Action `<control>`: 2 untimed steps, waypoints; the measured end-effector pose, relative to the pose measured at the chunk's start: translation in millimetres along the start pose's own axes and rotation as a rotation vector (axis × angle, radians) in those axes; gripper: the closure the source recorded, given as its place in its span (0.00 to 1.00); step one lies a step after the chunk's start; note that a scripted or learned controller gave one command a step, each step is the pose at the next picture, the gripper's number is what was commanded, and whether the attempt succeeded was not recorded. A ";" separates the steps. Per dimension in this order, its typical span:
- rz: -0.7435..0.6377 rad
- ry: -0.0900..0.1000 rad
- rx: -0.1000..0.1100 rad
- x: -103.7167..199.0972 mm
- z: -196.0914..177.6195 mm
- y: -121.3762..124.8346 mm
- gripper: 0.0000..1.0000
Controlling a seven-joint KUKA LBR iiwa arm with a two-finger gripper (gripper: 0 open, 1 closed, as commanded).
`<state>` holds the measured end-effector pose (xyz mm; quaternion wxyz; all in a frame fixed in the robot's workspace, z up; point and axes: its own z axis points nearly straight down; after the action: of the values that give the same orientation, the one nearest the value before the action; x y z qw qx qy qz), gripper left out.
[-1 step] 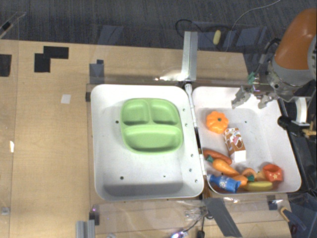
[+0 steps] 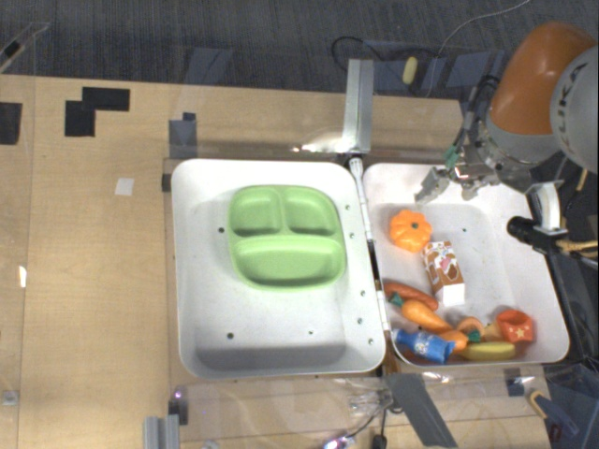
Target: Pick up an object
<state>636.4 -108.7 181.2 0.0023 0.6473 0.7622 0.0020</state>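
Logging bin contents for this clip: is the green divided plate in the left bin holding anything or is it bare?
Bare. The green plate lies flat in the left bin, and all three of its compartments show plain green, with nothing resting in them.

Wood bench (image 2: 84, 279) w/ 2 white bins (image 2: 201, 279) side by side.

arm (image 2: 552, 82) cut off at right edge, toys (image 2: 459, 330) heaped and overlapping in right bin's (image 2: 487, 227) near corner
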 end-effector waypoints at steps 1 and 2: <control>-0.034 -0.002 -0.007 11.3 91.6 -16.4 0.00; -0.199 -0.003 -0.009 -0.9 90.2 -64.7 0.00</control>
<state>573.2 -120.1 90.6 0.0066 0.5686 0.8226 0.0039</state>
